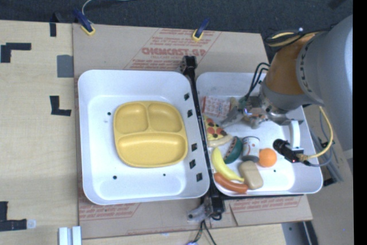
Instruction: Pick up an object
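The gripper [243,113] hangs low over the far half of the right bin [307,183], near its middle; whether its fingers are spread or pressed together I cannot tell. The pickable toys crowd that bin's near-left corner (banana [222,162], hot dog [230,183], orange ball [267,157]), probably heaped there as grasp targets. The left bin [92,140] carries a yellow divided plate [151,133] at its centre.

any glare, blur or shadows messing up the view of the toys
Camera view: even overhead light, soft shadows. Mild glare on the white right bin. The banana and orange read clearly. The tool looks soft and cluttered, so its detail is unclear.
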Robot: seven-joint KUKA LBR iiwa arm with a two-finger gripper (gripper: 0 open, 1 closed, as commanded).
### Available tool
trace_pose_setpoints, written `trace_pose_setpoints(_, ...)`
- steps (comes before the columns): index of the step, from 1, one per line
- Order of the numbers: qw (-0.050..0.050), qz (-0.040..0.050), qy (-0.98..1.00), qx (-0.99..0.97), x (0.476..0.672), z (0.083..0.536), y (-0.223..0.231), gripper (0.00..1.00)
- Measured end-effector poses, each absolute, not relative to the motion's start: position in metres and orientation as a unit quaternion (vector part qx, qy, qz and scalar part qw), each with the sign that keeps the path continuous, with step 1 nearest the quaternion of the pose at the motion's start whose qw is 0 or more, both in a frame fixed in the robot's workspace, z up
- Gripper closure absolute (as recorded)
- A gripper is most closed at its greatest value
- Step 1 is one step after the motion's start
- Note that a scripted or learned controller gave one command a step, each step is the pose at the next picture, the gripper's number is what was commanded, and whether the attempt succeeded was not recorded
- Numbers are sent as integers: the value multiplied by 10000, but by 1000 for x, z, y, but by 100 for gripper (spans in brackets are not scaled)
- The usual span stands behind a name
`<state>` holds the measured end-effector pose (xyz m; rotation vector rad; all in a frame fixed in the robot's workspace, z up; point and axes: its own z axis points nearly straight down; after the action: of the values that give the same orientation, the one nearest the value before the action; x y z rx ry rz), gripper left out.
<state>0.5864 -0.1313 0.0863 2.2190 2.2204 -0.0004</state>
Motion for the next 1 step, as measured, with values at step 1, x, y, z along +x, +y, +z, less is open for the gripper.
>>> trace_pose_setpoints(1,34,0,7072,7070,587,96,-132,100)
